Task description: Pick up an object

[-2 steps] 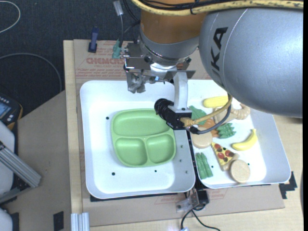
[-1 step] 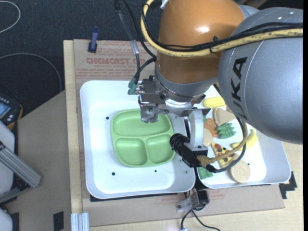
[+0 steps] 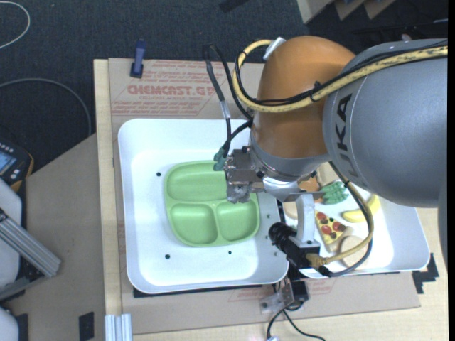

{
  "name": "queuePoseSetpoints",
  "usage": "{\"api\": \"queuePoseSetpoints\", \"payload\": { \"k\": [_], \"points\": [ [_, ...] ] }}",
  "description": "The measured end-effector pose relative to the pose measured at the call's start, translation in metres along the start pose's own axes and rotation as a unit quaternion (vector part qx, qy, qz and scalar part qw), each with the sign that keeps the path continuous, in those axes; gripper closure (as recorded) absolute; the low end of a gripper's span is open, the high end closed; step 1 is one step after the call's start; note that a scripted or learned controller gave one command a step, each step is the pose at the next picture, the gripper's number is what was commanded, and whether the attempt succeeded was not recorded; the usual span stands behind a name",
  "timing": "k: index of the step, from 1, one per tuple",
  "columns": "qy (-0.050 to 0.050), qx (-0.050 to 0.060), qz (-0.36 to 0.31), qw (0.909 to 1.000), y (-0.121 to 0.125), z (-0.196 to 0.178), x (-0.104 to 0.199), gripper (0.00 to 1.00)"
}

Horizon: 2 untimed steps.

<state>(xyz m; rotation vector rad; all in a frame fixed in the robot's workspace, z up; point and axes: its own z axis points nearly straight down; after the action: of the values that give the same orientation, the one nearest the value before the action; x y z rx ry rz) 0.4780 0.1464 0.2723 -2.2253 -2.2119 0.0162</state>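
A green three-compartment plate lies in the left white bin. My gripper hangs over the plate's right rim, between its upper and lower right compartments, and the wrist hides most of it. The right bin holds toy food: a pizza slice, a yellow banana, a green piece, a beige piece and an orange piece. The grey arm with its orange band covers most of the right bin.
Both bins rest on a cardboard sheet with red lettering. A blue clip lies at its far left corner. Black and yellow cables hang from the wrist over the bins' shared edge. A metal rail stands left of the bench.
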Motion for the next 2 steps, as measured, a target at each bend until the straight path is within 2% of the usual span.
{"api": "queuePoseSetpoints", "payload": {
  "k": [1,2],
  "points": [
    [0.007,-0.014,-0.007,0.9999,0.0,-0.154,0.057,1.0],
    [0.0,0.0,0.0,1.0,0.0,-0.069,0.006,1.0]
  ]
}}
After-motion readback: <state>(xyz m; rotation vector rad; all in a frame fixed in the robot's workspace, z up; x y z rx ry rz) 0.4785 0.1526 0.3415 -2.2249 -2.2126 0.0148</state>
